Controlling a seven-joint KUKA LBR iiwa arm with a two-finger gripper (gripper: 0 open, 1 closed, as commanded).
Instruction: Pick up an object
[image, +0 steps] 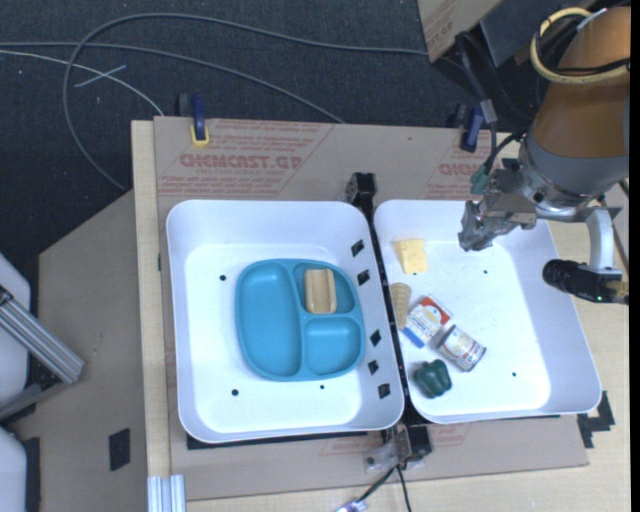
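In the right bin (540, 380) lie a yellow cheese-like wedge (410, 255), a small tan piece (401, 296), a red-white-blue packet (424, 323), a small can (463, 346) and a dark green pepper-like toy (433, 378). My gripper (474, 237) hangs over the back of this bin, to the right of the yellow wedge and apart from it. I see nothing between its fingers. In the left bin (200, 400) a blue divided plate (298, 318) holds a tan bread-like piece (319, 290).
A black divider strip (375, 300) runs between the bins. Blue clamps (200, 120) hold the cardboard-covered bench at the back. A black fixture (580, 278) juts in over the right bin's right rim. Cables lie on the dark floor behind.
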